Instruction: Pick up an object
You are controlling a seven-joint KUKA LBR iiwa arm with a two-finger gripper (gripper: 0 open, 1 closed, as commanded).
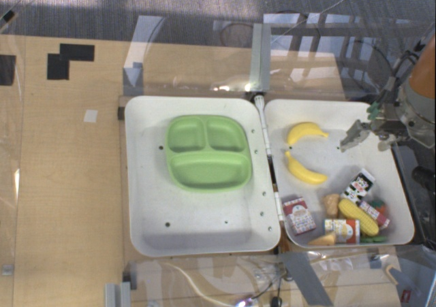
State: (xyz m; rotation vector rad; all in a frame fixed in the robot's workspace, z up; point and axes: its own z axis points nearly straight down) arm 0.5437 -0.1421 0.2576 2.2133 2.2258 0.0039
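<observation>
The arm [417,105] is grey, with an orange band [424,74] curving across its rounded body at the frame's right edge. Below the band the casing turns pale grey, ending in a darker wrist block. Thin black cables [397,71] loop along its upper side. The pincer [355,137] is grey metal, built of angular, blocky parts with slim tapering fingers [350,139] that look dull and slightly darker at the tips. Any screws or markings are too small to make out.
</observation>
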